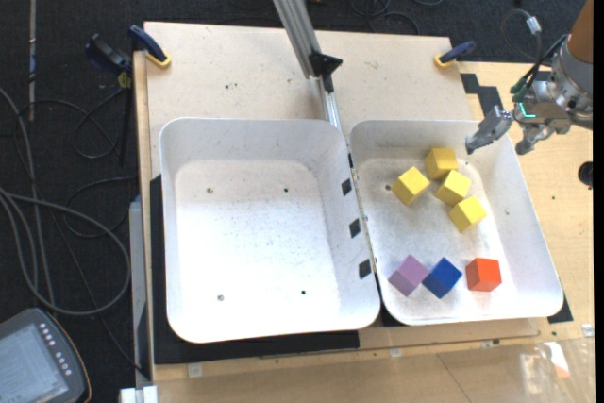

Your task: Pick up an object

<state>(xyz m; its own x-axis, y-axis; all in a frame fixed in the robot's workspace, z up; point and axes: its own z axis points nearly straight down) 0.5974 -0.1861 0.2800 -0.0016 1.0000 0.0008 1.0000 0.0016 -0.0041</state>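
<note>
Left bin: bare floor. Right bin: four yellow cubes clustered touching toward its far edge; purple cube, blue cube and orange cube along its near edge, all probably light, rigid, best pinched across flat faces. Gripper hangs over the bin's far right corner, fingers spread, nothing between them; crowded neighbours may block finger room.

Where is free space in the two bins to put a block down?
The left bin floor is bare throughout. In the right bin, bare patches lie by the divider and between the yellow blocks and the purple, blue and orange-red row.
</note>
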